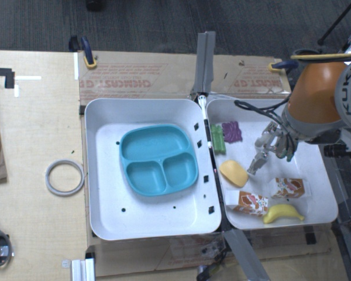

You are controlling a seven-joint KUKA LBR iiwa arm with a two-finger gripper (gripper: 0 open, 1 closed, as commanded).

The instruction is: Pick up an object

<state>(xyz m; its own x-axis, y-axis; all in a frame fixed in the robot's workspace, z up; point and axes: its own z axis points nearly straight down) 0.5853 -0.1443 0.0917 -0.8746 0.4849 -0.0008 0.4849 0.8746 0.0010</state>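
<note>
Arm (322,92) hovering over right bin (324,174), nothing in the jaws.
We're seeing the gripper (260,157) hanging with fingers parted; yellow wedge (233,172) sitting just at its 8 o'clock, banana (282,213) lying at 5 o'clock.

Cardboard sheet (164,75) behind bins: red print, upside down from camera, too blurred to read for certain. Arm (345,98) at right edge: black letters "KU", rest cut off. Snack packets (289,187): printing too small to read.
</note>
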